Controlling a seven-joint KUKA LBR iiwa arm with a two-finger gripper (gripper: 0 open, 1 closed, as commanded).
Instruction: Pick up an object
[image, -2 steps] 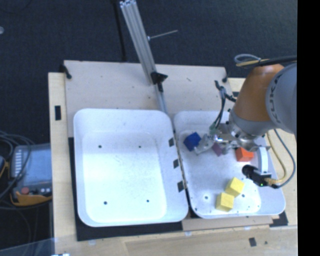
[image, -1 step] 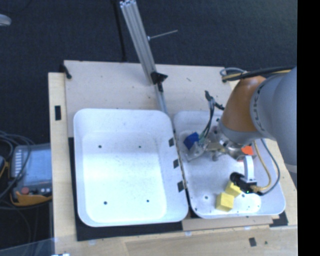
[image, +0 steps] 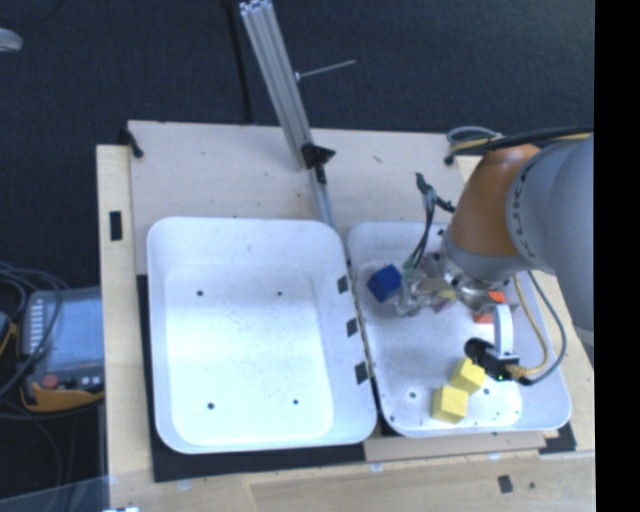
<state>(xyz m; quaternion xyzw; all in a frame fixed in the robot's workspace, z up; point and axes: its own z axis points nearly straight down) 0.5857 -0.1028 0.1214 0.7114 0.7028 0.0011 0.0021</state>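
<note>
Yellow blocks (image: 458, 391); blue block (image: 383, 283) beside pincer (image: 412, 298)

Blue block (image: 383, 283), two yellow blocks (image: 458, 392) — right bin (image: 400, 400).

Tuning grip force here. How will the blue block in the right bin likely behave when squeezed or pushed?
The blue block has flat faces and sharp edges, so it probably stays stiff and slides rather than rolls. It looks small, so likely light. It lies close to the bin wall beside the gripper, so a push might jam it there.
</note>
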